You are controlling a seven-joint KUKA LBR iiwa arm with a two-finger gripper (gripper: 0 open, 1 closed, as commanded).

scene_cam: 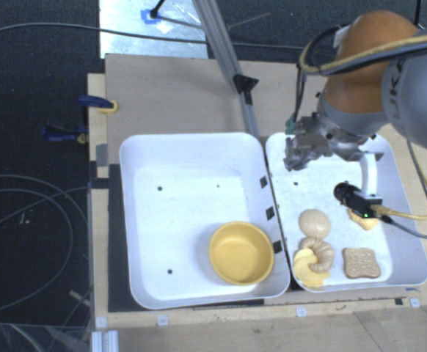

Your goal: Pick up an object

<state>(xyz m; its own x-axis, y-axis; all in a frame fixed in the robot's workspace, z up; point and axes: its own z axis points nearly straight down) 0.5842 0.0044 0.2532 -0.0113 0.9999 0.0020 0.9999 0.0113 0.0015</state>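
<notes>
Right bin (400, 196): gripper (298, 155), state unclear, hovers apart from the bread roll (314, 222).

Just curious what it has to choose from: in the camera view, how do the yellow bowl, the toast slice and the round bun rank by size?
1. Yellow bowl, clearly largest.
2. Toast slice and round bun look about alike; I would not rank them.
</notes>
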